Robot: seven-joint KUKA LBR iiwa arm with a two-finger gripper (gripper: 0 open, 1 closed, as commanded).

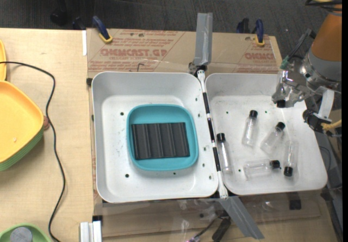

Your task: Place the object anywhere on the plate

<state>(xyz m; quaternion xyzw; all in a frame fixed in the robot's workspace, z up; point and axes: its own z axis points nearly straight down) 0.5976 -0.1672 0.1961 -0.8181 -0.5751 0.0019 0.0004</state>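
Holding a teal plate (pixel 161 138), left bin (pixel 109 143), vials (pixel 249 126) in right bin (pixel 234 181), fingers (pixel 281 99) seemingly unreadable

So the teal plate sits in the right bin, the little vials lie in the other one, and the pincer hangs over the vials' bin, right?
Not quite: the camera view shows the teal plate in the left bin. The vials lie in the right bin, and the pincer hangs over that bin's far right corner.

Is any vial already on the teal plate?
No, the teal plate in the left bin bears no vial; the vials all lie in the right bin.
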